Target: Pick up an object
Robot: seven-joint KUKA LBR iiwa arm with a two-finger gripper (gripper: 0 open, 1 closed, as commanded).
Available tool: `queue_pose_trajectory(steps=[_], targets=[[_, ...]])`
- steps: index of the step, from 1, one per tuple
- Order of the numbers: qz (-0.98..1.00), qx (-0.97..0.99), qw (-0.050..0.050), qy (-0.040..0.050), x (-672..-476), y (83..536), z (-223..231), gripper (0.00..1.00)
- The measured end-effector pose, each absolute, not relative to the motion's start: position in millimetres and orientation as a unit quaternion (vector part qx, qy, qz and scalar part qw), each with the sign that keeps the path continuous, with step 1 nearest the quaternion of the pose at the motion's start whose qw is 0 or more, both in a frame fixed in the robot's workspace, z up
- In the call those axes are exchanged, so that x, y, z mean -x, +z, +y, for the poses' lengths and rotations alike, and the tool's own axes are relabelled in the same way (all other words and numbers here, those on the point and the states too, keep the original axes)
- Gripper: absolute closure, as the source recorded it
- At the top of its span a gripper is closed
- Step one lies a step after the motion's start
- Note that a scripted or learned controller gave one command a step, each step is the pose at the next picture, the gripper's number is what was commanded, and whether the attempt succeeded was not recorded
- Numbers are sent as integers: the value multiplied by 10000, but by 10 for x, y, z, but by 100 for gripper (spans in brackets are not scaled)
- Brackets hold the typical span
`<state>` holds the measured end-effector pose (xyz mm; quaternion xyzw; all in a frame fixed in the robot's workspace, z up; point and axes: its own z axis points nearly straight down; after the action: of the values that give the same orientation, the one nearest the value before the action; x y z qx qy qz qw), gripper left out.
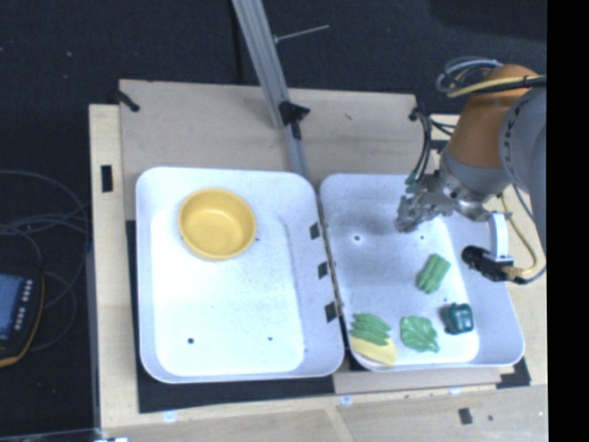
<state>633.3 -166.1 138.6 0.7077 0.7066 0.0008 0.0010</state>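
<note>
camera view
arm [483,136]: it comes in from the right side, grey with an orange band above the wrist, and it bends down over the right bin [368,201].
gripper [410,212]: it hangs over the upper part of the right bin, above bare white floor; i cannot tell if it is released or clenched, and nothing is seen in it.
light green object [432,273]: oblong and ridged, tilted, lying in the right bin, below the gripper and apart from it.
dark teal object [456,318]: small and blocky, near the lower right corner of the right bin.
green leafy object [420,332]: flat and bumpy, just left of the dark teal object, near the bin's lower wall.
green and yellow object [372,337]: green ridged piece on top of a yellow piece, at the lower left corner of the right bin.
yellow bowl [217,224]: round, upright, in the upper left part of the left bin [230,339], well apart from the gripper.
</note>
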Motion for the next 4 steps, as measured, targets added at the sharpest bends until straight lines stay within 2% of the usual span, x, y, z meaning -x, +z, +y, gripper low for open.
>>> queue_pose_trajectory(steps=[3, 4], targets=[[7070, -7072, 21, 14, -6428, 2904, -1718, 100], [7083, -7059, 5, 8, -6384, 2937, -1191, 100]])
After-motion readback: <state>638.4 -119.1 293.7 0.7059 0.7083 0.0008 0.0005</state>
